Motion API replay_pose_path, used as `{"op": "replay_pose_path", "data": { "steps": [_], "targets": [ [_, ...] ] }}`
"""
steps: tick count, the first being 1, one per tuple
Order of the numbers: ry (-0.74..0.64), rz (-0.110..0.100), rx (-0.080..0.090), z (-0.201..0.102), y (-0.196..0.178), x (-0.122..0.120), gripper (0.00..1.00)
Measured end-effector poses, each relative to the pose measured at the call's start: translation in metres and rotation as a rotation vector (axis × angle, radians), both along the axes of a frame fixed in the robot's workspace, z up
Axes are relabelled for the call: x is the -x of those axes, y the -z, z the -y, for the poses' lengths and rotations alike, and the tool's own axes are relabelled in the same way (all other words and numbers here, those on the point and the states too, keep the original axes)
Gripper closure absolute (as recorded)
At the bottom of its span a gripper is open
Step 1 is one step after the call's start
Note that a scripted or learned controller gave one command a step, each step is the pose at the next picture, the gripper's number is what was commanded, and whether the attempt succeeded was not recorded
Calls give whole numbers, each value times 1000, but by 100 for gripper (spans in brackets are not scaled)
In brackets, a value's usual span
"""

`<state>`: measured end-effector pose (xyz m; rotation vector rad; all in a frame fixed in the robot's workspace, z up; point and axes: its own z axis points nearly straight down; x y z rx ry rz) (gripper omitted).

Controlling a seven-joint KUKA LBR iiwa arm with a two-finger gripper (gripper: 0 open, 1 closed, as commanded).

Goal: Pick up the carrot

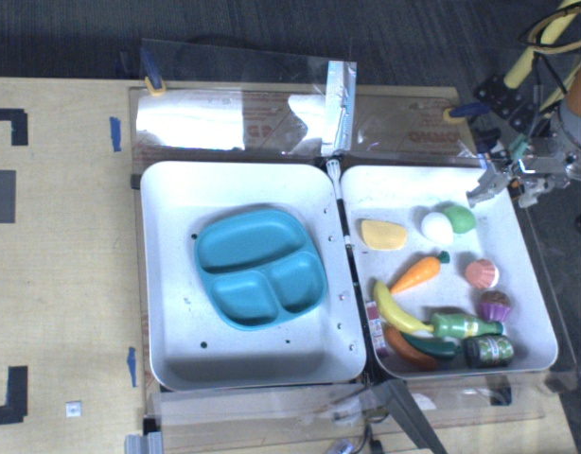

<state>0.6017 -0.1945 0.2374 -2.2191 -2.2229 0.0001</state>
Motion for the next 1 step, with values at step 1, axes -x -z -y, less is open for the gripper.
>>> {"op": "replay_pose_path", "data": {
  "steps": [1],
  "targets": [
    [82,-3,0,-64,79,50,0]
  ]
}}
